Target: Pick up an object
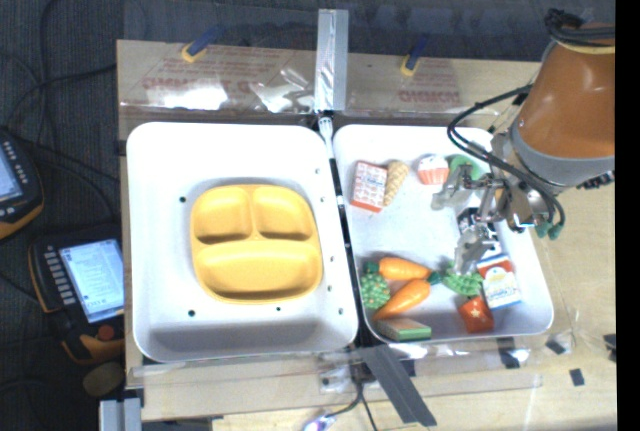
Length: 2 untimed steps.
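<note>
I see my gripper [475,244] low over the right bin [345,219], just beside the small carton [499,283]; its grip I cannot tell.

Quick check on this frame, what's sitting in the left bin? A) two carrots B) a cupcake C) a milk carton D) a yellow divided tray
D: the yellow divided tray lies alone in the left bin, while the carrots, the carton and the cupcake all lie in the right bin.
</note>
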Tool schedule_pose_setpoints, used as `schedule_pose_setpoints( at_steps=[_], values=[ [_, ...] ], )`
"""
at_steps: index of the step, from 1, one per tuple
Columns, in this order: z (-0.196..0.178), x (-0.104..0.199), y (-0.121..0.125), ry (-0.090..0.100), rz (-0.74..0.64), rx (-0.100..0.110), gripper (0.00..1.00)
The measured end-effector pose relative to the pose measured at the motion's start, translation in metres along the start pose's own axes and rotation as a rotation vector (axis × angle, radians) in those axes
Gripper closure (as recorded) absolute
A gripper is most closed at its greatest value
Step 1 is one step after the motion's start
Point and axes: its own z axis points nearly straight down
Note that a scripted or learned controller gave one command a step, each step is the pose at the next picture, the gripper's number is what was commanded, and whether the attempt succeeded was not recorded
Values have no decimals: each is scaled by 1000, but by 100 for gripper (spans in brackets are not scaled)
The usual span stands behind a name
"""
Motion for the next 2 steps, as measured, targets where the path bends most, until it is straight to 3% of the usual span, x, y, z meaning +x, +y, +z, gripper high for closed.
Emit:
schedule_pose_setpoints(
  at_steps=[1,2],
  values=[
    [112,-11,-56,2,-155,-1,0],
    [156,16,-52,-13,-178,4,0]
  ],
)
